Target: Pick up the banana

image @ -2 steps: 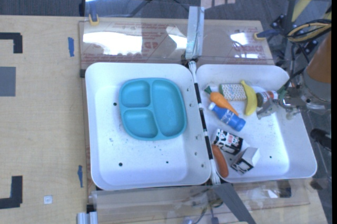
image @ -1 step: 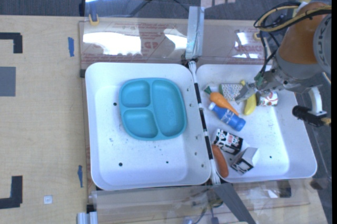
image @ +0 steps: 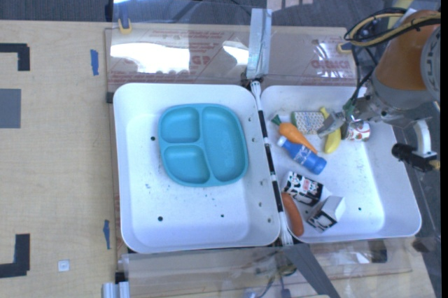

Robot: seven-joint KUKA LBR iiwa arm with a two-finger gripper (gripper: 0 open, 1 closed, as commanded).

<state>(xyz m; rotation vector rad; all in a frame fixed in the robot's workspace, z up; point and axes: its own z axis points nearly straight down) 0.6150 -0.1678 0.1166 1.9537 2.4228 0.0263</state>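
The banana (image: 330, 138) is found in the right bin (image: 371, 202), toward that bin's far edge, lying just beside a speckled sponge-like block (image: 306, 121) and near the carrot (image: 292, 133) and the blue bottle (image: 302, 155). The claw (image: 341, 120) is seen lowered directly over the banana's far end, touching or nearly touching it. Whether the claw is released or clenched cannot be told, since its tip is blurred and partly hidden by the wrist.

The step in hand is judged to be the approach and grasp. A firm closure across the banana's narrow width is called for next, followed by a straight lift clear of the neighbouring items. The left bin (image: 140, 213) carries a blue divided plate (image: 203, 145).
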